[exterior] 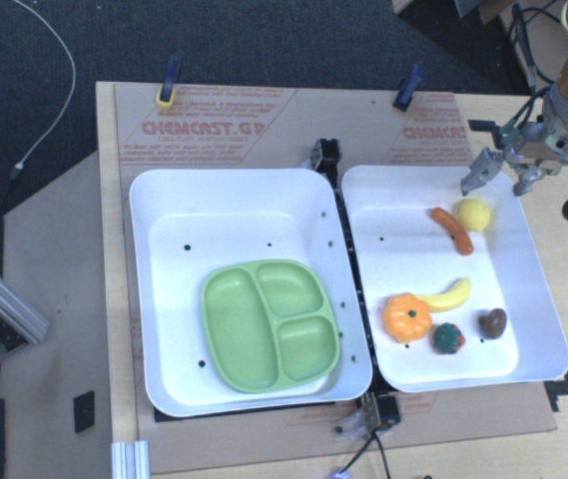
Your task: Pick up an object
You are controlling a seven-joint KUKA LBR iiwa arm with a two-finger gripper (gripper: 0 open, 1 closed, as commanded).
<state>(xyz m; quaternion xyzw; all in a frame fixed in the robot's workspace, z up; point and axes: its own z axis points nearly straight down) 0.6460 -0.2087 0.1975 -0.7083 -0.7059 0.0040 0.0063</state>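
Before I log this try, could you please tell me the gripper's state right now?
Gripper: open, holding nothing, above the right bin's far edge, near the lemon.

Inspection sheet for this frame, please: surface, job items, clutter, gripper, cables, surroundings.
Surface: brown board bearing left bin and right bin.
Job's things: in the right bin, sausage touching lemon; banana beside pumpkin; green ball; brown piece.
Clutter: green divided plate in the left bin.
Gripper: gripper open, above the right bin's far edge, holding nothing.
Cables: white cable on the floor.
Surroundings: dark carpet.
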